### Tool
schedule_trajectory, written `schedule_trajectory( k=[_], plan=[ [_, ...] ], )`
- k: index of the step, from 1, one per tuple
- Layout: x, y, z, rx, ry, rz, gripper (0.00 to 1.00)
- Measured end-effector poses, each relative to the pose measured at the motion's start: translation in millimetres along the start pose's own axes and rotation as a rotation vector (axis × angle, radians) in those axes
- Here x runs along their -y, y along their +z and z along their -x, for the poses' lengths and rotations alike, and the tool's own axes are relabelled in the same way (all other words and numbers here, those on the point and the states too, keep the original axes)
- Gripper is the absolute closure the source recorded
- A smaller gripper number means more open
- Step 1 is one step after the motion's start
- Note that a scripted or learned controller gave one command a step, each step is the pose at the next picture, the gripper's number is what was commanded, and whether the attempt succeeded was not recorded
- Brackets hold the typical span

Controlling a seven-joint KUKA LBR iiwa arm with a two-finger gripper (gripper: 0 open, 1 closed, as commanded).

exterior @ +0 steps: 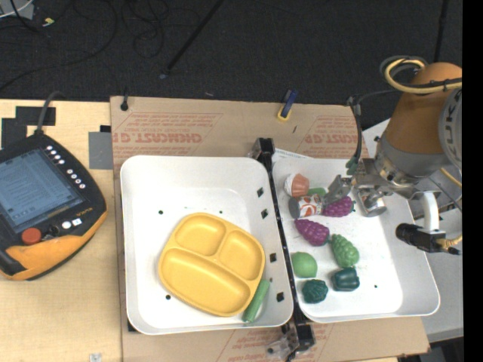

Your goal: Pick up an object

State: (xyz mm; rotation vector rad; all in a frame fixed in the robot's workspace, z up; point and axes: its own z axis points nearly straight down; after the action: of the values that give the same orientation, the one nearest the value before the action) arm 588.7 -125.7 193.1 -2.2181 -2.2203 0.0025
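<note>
Tool [349,189]: hanging over the upper part of the right bin, at 3 o'clock of the view; whether it is released or clenched cannot be told, and nothing is showing in its grasp.
Arm [423,119]: reaching in from 3 o'clock, the orange band sitting above the wrist.
Purple grapes [337,207]: lying just under the tool, contact not resolvable.
Second purple cluster [312,231]: lying at 7 o'clock of the tool, near the first.
Green bumpy fruit [344,250]: lying at 6 o'clock of the tool.
Green ball [304,265]: resting beside the bin's left wall.
Dark green items [346,279]: sitting near the bin's lower edge.
Right bin [407,292]: holding all the items above.
Left bin [151,179]: carrying a yellow divided tray [211,262], with a green vegetable [256,302] lying at the tray's 4 o'clock.
Pendant [45,202]: lying on the bench at 9 o'clock.
</note>
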Motion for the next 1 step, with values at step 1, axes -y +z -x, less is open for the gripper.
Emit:
schedule_trajectory(
  k=[1],
  plan=[
    [12.3, 6.7, -124.1, -0.004, -0.01, -0.003, 0.0]
  ],
)
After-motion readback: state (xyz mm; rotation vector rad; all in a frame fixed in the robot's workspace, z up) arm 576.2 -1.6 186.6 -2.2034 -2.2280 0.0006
